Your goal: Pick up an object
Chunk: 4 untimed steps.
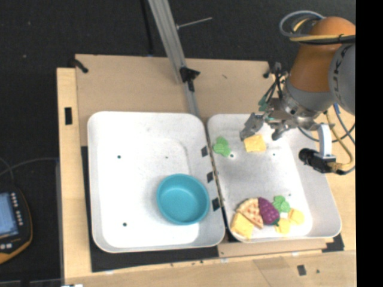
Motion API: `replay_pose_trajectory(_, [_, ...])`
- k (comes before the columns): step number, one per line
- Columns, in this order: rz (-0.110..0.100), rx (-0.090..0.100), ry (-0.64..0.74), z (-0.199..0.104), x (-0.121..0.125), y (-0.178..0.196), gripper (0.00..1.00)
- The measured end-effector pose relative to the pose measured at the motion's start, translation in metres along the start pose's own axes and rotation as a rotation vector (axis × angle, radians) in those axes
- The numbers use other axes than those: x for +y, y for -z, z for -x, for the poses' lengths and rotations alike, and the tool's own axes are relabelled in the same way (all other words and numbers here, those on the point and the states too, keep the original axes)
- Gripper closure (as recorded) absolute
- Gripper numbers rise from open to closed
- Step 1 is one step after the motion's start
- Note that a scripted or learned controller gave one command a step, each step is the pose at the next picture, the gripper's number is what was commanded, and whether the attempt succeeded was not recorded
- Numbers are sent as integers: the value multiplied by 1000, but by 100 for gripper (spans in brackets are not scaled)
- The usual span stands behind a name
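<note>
Gripper [265, 130] fingers stand spread above the far end of the right bin [311, 178], with nothing between them; a yellow block [255, 144] lies just beneath and slightly nearer, seemingly the target. If the fingers descend off-centre, they could nudge the block aside or close on air. Counted: two white bins; one blue bowl [181, 198] in the left bin [119, 142]; one small green piece [222, 147] beside the block; and a huddle of toy foods [263, 214] at the right bin's near edge, roughly six, too crowded to count surely.
</note>
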<state>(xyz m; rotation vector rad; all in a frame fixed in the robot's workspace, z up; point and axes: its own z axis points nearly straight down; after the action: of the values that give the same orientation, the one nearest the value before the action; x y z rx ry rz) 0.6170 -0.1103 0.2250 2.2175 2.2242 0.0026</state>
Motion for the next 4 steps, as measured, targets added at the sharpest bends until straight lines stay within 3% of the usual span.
replay_pose_trajectory(1, [0,0,0,0,0,0,0])
replay_pose_trajectory(3, [-1,-2,-6,4,-1,-119,0])
replay_pose_trajectory(4, [-2,-1,-8,5,0,-124,0])
